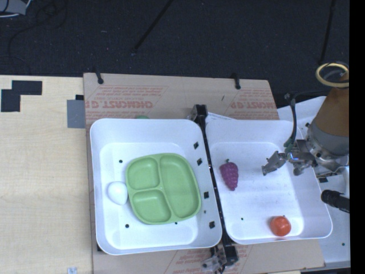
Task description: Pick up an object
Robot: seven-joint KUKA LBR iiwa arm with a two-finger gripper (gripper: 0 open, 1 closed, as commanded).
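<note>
A purple grape bunch (pixel 230 174) lies in the left part of the right bin (pixel 256 131). Near that bin's front right corner sits a red-orange tomato-like fruit (pixel 280 226). My gripper (pixel 274 161) hangs over the right side of the right bin, to the right of the grapes and apart from them. It is open with nothing between its fingers. In the left bin (pixel 114 131) rests a green divided plate (pixel 162 187), and a white egg (pixel 117 193) lies by the plate's left edge.
A black divider (pixel 206 170) runs between the two bins. Both bins stand on a cardboard sheet (pixel 171 96) on the wooden bench. The arm's body (pixel 333 124) rises at the right edge, with cables beside it.
</note>
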